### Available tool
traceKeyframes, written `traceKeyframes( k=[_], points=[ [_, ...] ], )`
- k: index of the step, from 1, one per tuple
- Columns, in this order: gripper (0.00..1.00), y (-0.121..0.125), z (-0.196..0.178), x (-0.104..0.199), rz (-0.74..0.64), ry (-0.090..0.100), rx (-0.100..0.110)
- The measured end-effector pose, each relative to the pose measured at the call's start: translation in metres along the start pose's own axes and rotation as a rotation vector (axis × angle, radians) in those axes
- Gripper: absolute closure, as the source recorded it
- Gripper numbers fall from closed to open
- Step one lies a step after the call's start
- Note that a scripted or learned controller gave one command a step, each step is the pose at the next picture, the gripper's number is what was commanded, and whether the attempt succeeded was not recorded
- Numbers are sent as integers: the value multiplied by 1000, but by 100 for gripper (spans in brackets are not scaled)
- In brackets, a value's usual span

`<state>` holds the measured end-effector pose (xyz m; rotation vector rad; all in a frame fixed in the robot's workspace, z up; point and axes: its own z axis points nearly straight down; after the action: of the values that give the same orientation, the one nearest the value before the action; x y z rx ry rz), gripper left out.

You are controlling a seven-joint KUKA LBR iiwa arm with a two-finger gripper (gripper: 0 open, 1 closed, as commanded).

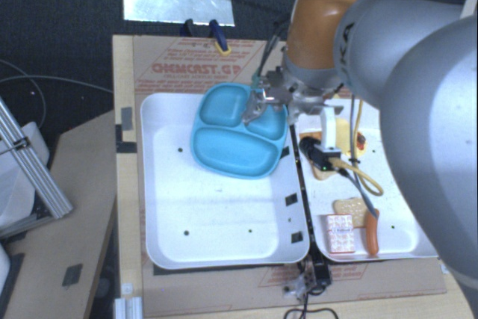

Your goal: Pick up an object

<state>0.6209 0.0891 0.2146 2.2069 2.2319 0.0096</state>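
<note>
Near you, the right bin (403, 239) holds a box (340, 233), cracker (349, 208) and carrot (371, 232). Farther back, a blue tray (228, 138) lies in the left bin (216, 235). The gripper (258, 102) is low over its far rim; you can't tell its state. It may slip off that shallow edge.

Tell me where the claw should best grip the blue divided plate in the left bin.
Probably the raised rim of the blue divided plate, coming from above with one finger inside a compartment. It lies flat and is too wide to span. The claw sits over its right rim.
</note>
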Motion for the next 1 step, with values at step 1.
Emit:
traceKeyframes(
  k=[1],
  points=[
    [0,-95,-123,-18,8,1,0]
  ],
)
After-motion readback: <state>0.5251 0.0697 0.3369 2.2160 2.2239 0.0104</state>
